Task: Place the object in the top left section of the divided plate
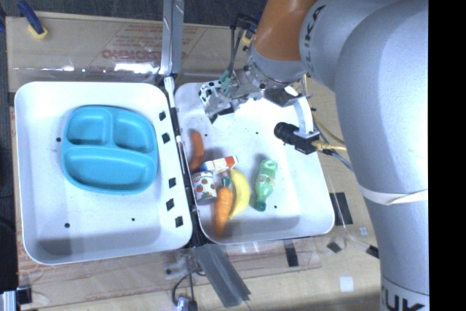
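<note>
A blue divided plate (pixel 111 148) lies in the left bin (pixel 44 229), its two smaller sections toward the far side. My gripper (pixel 220 103) hangs over the far left corner of the right bin (pixel 309 218), below the orange-banded wrist (pixel 285 18). A small black-and-white spotted object (pixel 210 90) sits right against the gripper's tip, by the bin's far rim. I cannot make out whether it is gripped or merely beside the tip.
In the right bin lie a brown sausage (pixel 196 148), a small red-and-white carton (pixel 221 165), a printed can (pixel 206 187), a carrot (pixel 223 209), a banana (pixel 239 190) and a green bottle (pixel 263 184). A black divider rail (pixel 172 156) separates the bins.
</note>
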`<move>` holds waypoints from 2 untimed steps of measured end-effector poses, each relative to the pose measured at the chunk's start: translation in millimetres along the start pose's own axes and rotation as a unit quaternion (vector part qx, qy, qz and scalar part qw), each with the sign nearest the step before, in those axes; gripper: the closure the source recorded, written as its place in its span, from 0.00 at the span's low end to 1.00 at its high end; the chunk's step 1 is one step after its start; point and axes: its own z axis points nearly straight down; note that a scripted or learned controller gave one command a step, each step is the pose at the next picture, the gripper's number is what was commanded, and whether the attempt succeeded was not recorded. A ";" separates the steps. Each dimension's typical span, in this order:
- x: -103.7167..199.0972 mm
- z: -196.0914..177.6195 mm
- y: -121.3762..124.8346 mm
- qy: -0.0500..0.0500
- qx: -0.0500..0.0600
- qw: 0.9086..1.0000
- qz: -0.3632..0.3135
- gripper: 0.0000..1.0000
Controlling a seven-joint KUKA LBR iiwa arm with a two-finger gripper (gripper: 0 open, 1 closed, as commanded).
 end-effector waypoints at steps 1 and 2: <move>-39.1 100.4 12.0 0.004 0.015 0.995 0.101 1.00; 28.6 -0.8 33.3 0.000 -0.001 1.000 0.028 1.00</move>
